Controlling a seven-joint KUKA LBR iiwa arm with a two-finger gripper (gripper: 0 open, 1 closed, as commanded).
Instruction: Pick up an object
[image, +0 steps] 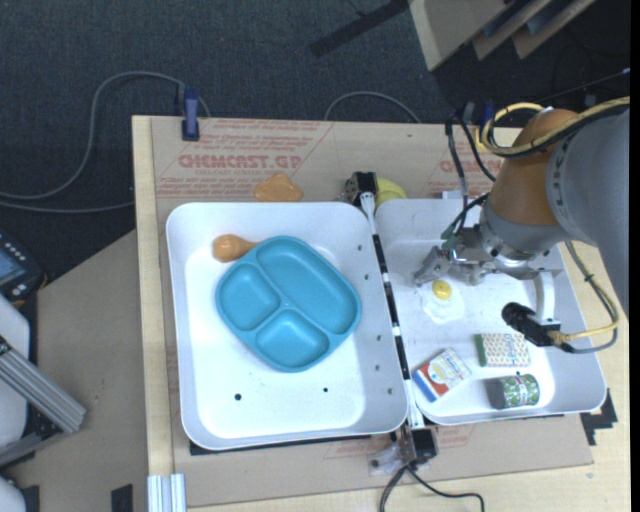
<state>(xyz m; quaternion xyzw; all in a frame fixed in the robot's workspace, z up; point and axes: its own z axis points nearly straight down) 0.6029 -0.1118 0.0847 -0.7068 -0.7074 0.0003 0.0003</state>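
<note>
My gripper hangs low over the back half of the right bin, with its silver fingers spread open and nothing held between them. A small yellow object lies on the bin floor just in front of the fingertips, apart from them. Nearer the front of the same bin are a red, white and blue packet, a green patterned box and a small green can. In the left bin lie a blue divided plate and, at its back left, an orange-brown lump.
The grey arm with its orange band comes in from the right above the right bin's back edge. A black cable end hangs over that bin. Behind the bins lie an orange object and a yellow one.
</note>
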